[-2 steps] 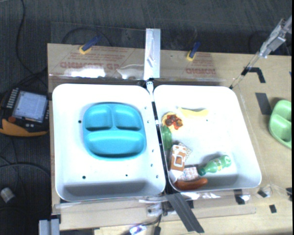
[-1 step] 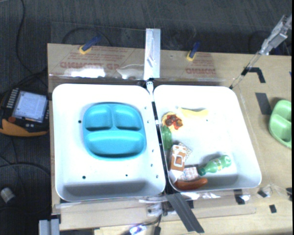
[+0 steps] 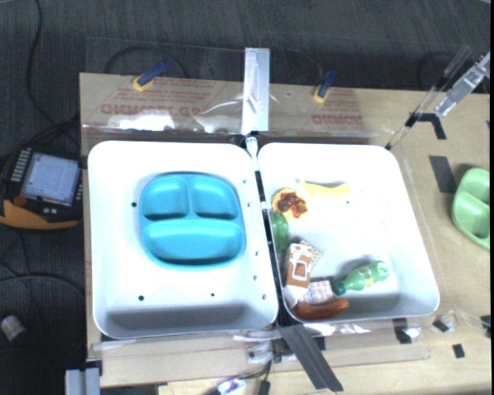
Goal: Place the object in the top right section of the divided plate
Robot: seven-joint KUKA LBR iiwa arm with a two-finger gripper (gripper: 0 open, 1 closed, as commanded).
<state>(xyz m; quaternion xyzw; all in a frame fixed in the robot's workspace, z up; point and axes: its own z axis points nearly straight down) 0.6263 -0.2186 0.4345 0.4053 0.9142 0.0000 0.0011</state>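
Two bins sit side by side on the tabletop (image 3: 412,336); the left bin (image 3: 115,303) holds a divided plate (image 3: 192,219) near its middle. The right bin (image 3: 395,220) holds a banana (image 3: 325,189) toward the back, a bottle (image 3: 359,277) and a sausage (image 3: 321,308) toward the front, and a small carton (image 3: 300,263) between them beside the shared wall.

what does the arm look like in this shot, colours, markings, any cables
Little can be settled from this frame. At the camera view's upper right, a slim pale grey piece slants in from the edge, partly glassy-looking, narrowing to a thin dark tip over the bench. It carries no orange and no legible markings, and no cable runs along it. I cannot tell whether it belongs to the arm.
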